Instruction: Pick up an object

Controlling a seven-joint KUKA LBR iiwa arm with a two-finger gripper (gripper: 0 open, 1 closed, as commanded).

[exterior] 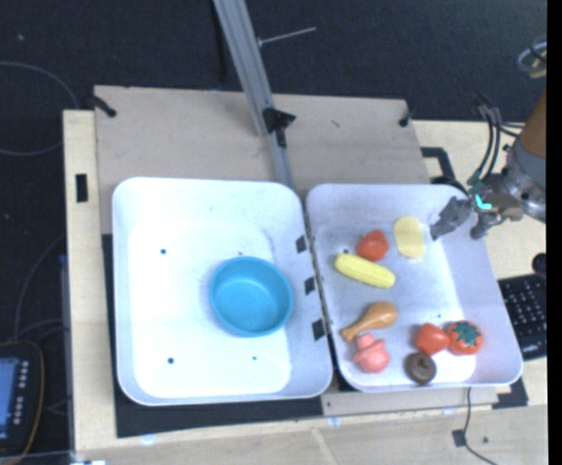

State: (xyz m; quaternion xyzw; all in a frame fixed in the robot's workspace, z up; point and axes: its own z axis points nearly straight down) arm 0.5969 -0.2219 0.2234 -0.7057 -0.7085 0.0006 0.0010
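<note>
Hovering at right bin (475,289) edge — gripper (463,221) fingers spread, nothing held; best drop squarely over pale yellow piece (410,237) — then close.

My bench (82,289) is pale wood on dark carpet floor (97,27) — loose cables (19,114) trail left. A grey metal pole (247,61) slants overhead; lighting even.

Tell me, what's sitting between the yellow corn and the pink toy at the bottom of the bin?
In the camera view, a tan chicken drumstick lies between the yellow corn and the pink toy, all in the right bin.
</note>
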